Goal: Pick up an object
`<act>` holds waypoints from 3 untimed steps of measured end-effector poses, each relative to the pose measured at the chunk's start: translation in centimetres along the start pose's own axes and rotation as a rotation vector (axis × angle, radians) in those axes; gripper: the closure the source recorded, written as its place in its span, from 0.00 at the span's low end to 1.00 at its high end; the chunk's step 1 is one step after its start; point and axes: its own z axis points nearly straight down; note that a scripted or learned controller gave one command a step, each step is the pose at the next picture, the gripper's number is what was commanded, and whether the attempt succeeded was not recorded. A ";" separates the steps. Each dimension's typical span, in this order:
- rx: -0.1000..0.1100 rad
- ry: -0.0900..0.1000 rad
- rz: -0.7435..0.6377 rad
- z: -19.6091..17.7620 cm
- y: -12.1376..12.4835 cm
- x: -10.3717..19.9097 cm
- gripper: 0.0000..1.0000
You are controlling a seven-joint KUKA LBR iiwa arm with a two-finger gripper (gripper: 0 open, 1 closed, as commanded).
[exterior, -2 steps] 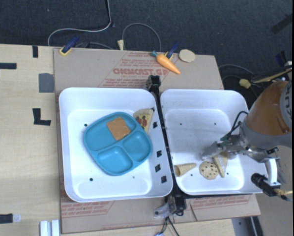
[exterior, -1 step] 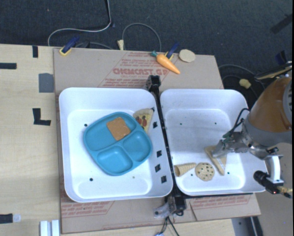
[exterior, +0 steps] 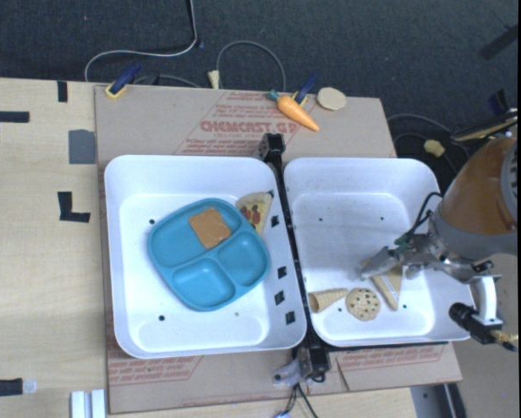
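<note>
- Your end effector (exterior: 389,266) sits low in the right bin (exterior: 356,177), fingers spread.
- Centre them over the cone (exterior: 388,287) before you close.

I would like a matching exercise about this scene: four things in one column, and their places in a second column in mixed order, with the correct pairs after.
Things:
1. blue plate
2. carrot
3. round cookie
4. toast

Places:
A. on the cardboard behind the bins
B. on the floor of the left bin
C. in a compartment of the blue plate
D. in the right bin, near its front wall

Pairs: 1-B, 2-A, 3-D, 4-C
</note>
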 end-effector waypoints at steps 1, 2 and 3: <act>0.004 0.002 -0.002 2.9 6.0 -3.8 0.00; -0.004 -0.003 -0.002 2.5 1.9 2.4 0.00; -0.006 -0.006 0.001 1.5 2.1 2.1 1.00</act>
